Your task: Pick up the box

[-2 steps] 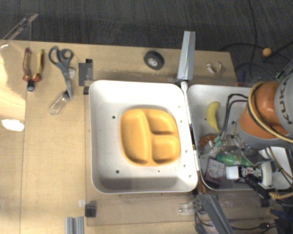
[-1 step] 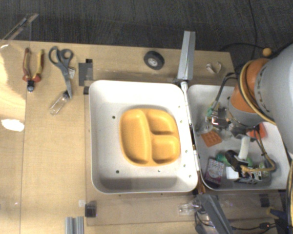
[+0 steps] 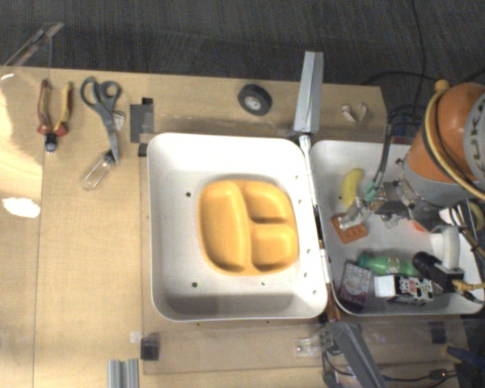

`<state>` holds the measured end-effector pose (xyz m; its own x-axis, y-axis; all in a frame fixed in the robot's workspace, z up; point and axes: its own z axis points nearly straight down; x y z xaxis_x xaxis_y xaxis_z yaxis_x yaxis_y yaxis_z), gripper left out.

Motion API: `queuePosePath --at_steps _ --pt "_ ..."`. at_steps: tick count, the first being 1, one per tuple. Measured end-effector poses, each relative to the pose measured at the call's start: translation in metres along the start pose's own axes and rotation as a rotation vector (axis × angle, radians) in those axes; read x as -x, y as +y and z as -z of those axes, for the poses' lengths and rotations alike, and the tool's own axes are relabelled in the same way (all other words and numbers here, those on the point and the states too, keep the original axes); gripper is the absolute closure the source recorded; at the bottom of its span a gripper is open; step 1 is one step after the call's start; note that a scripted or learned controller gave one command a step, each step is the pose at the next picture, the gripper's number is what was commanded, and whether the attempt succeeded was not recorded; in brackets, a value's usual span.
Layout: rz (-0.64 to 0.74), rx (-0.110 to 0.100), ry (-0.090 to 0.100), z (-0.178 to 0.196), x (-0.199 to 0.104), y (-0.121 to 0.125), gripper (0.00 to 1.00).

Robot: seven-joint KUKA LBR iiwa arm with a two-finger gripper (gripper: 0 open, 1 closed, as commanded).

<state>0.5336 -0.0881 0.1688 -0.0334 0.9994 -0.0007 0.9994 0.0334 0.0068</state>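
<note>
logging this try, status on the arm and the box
Gripper low in right bin, over orange box. Grip unconfirmed. Banana and green bottle close by.

the counter (image 3: 73, 257) looks like pale wood, smooth, with a soft sheen at its left. both white bins (image 3: 170, 241) look like moulded plastic, smooth and faintly glossy. the yellow divided tray (image 3: 226, 225) is smooth plastic with a dull shine. the scissors (image 3: 109, 128) have bright metal blades and dark grips. the upright bar (image 3: 309, 91) is brushed grey metal. the floor (image 3: 186, 14) looks like rough dark carpet.
</note>
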Motion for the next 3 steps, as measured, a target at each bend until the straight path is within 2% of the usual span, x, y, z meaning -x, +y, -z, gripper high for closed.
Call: queuePosePath --at_steps 1,2,3 --pt "-0.121 0.005 -0.001 -0.080 0.007 0.028 0.00" --pt "-0.092 0.009 -0.004 -0.079 0.034 -0.044 0.00" --pt "0.095 0.007 -0.004 -0.080 0.060 0.024 0.00"
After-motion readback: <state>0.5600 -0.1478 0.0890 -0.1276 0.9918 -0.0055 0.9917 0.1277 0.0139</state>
